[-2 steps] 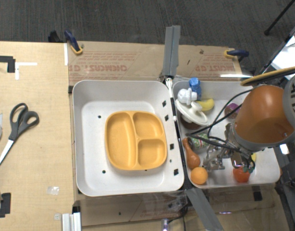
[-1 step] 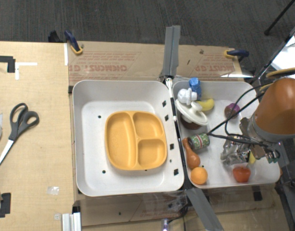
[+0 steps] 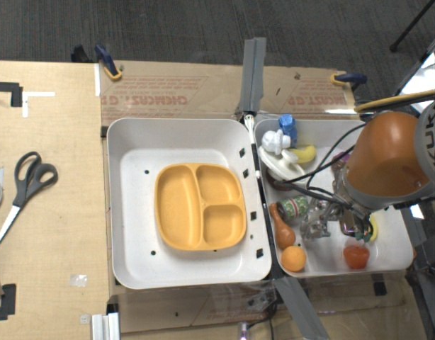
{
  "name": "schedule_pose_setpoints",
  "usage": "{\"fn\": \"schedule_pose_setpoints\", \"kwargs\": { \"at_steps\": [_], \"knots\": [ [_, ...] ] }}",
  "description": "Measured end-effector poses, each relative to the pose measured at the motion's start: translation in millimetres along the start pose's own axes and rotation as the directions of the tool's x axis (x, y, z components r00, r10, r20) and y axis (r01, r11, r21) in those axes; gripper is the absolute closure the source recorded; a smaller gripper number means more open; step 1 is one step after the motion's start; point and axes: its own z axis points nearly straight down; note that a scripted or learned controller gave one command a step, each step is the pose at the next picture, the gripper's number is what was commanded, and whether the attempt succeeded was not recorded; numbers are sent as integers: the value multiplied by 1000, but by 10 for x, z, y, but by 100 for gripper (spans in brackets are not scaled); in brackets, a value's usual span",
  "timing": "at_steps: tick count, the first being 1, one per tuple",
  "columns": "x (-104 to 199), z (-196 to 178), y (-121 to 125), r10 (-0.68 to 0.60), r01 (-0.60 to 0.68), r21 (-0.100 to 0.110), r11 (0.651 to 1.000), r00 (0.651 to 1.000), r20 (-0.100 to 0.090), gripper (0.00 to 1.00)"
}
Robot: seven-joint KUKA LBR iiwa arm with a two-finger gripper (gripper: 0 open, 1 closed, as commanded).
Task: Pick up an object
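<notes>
Reaching into the right bin (image 3: 387, 266), end effector (image 3: 318, 222) grip unclear, one orange (image 3: 293, 258), one tomato (image 3: 356, 256), one divided plate (image 3: 200, 206).

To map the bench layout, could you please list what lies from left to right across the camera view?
Scissors → left white bin holding a yellow divided plate → orange ball → red tomato-like object.
</notes>
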Motion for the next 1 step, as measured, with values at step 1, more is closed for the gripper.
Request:
{"fn": "schedule_pose_setpoints", "kwargs": {
  "at_steps": [1],
  "knots": [
    [172,-1,-442,291,-291,1,957,957,1,100]
  ]
}}
